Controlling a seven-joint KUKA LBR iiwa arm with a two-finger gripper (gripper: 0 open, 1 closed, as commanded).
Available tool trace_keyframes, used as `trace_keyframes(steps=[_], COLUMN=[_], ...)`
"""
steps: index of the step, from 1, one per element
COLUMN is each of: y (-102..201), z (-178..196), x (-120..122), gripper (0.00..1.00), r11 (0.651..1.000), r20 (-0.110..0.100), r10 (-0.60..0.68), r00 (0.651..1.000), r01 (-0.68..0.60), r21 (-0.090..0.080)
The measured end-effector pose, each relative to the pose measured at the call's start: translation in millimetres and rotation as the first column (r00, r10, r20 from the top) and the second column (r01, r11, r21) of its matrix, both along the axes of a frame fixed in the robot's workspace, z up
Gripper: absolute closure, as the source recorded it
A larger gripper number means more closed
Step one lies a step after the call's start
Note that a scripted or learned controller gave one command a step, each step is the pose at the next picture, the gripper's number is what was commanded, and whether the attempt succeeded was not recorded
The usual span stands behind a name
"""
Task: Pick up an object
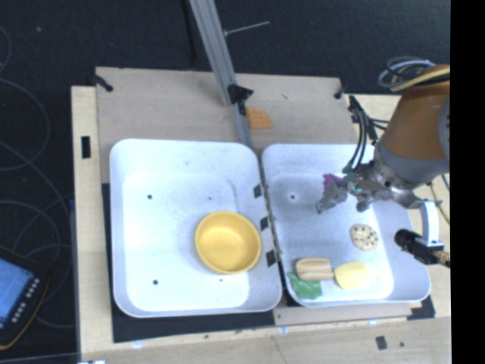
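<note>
My gripper (339,196) hangs over the middle of the right bin (303,165), reaching in from the right under the orange-banded arm. A small purple object (331,180) shows right at its tip, partly hidden; I cannot tell if it is between the fingers. Below and to the right lies a round speckled cookie (364,236). Along the bin's front edge sit a tan bread-like block (314,268), a yellow lemon-shaped piece (352,275) and a green leafy piece (305,286).
The left bin (151,173) holds a yellow bowl (227,242) near its right side. A grey metal pole (216,44) slants down toward the divider between the bins. A small orange item (259,119) lies on the bench behind the bins.
</note>
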State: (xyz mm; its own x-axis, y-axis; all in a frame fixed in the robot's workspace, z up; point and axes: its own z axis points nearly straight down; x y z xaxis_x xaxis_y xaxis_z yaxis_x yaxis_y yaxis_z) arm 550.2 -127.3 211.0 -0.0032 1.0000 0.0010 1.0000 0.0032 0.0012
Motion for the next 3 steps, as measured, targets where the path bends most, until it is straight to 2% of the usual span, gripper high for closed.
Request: trace_keyframes(steps=[1, 3], y=[-0.2, -7.1], z=[0.2, -110.1], x=[0.1, -10.5], gripper=[0.00, 0.00], r11=[1.000, 1.000], r20=[0.001, -0.005], r10=[-0.002, -0.005], r00=[1.000, 1.000], r01=[0.002, 0.005], r21=[0.000, -0.003])
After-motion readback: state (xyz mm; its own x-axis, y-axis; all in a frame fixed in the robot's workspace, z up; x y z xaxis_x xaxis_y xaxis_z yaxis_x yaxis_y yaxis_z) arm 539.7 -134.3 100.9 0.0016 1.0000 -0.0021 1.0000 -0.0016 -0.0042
